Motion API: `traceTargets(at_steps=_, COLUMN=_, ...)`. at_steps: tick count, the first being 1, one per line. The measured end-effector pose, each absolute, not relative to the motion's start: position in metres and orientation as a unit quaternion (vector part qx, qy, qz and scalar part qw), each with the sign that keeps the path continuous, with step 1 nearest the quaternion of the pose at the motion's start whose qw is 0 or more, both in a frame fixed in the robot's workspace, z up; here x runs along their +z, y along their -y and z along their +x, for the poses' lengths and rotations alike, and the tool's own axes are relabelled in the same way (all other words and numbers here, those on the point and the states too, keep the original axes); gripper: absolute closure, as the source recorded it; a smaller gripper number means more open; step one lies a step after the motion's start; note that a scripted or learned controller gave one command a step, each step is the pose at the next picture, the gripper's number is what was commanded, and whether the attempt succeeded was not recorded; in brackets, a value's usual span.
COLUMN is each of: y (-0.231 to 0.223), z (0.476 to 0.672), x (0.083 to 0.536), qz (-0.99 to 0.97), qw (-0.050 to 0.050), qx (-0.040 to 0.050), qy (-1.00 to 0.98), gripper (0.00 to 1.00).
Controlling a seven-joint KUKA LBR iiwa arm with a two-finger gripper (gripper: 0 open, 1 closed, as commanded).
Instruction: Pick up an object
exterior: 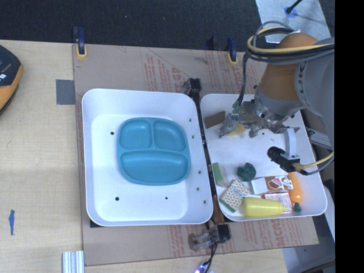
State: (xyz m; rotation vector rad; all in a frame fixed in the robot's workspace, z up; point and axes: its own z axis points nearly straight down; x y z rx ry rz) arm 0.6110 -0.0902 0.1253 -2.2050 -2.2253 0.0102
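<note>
Pick not done yet. Gripper (242, 125) is sitting low at the far edge of the right bin (318, 206), fingers spread moderately, something yellowish (238, 128) showing between them; can't tell if it's gripped or just lying on the floor there. Everything else is lying along the near edge of that bin: yellow bottle (263, 207), orange carrot (294, 189), food boxes (272, 185), checkered packet (234, 195), dark green lump (247, 171). Blue divided plate (153, 151) is sitting mid left bin (94, 152). Remaining, I'd judge: close, lift, confirm hold.
</note>
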Motion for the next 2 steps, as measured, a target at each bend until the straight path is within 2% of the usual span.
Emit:
traceTargets(at_steps=1, y=0.0949, z=0.6523, x=0.0914, qz=-0.704, qw=-0.001, qx=0.0005, qy=0.710, gripper=0.00)
traceTargets(at_steps=2, y=0.1003, z=0.6567, x=0.0925, qz=-0.705, qw=0.000, qx=0.0005, qy=0.709, gripper=0.00)
